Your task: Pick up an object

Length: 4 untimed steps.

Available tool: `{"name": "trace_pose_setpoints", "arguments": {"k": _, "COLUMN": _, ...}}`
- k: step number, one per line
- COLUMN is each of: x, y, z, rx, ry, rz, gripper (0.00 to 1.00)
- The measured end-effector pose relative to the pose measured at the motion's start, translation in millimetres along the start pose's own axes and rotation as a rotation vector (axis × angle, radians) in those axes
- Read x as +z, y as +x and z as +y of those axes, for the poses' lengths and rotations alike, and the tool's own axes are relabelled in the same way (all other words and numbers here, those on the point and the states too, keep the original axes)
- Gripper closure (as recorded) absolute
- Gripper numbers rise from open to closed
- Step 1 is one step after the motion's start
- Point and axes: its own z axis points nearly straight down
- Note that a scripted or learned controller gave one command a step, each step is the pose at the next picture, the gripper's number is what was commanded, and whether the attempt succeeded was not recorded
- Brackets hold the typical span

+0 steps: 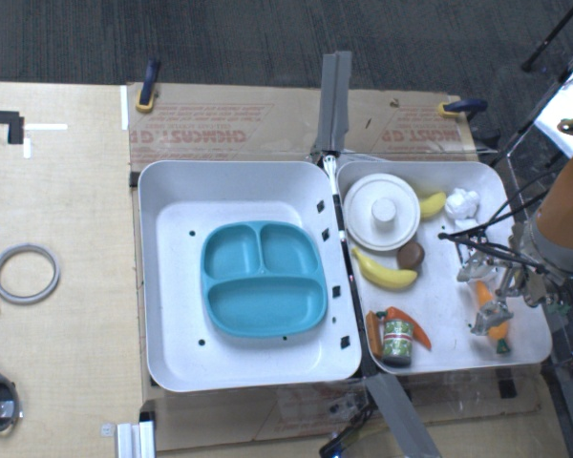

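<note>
Lower middle of frame: small can (397,341) lying on carrots in right bin (430,365). At right edge, claw (489,299) low over an orange carrot (484,295), long axis running down-frame, directly beneath. Cannot tell if released or clenched. Bananas, white lid further left.

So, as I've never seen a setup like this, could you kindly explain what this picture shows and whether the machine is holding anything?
One camera looks down at a slant on a bench with two white bins. The left bin holds a blue divided plate. The right bin holds a white lidded bowl, a banana, another behind the bowl, a small can, toy carrots and crumpled white paper. The robot arm reaches in from the right; its gripper hangs over an orange carrot. Whether it grips anything is unclear.
</note>
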Motion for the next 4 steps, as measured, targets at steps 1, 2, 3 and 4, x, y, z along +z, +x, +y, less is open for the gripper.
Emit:
{"name": "trace_pose_setpoints", "arguments": {"k": 1, "x": -9.6, "y": -1.8, "z": 0.9, "rx": -0.003, "ry": 0.002, "rz": -0.003, "gripper": 1.00}}
{"name": "trace_pose_setpoints", "arguments": {"k": 2, "x": 9.6, "y": -4.5, "z": -3.0, "rx": -0.386, "ry": -0.003, "rz": 0.002, "gripper": 1.00}}
{"name": "trace_pose_setpoints", "arguments": {"k": 3, "x": 9.6, "y": -4.7, "z": -2.8, "rx": -0.387, "ry": -0.003, "rz": 0.002, "gripper": 0.00}}
{"name": "trace_pose_setpoints", "arguments": {"k": 4, "x": 0.0, "y": -6.4, "z": -1.5, "rx": -0.389, "ry": -0.002, "rz": -0.002, "gripper": 1.00}}
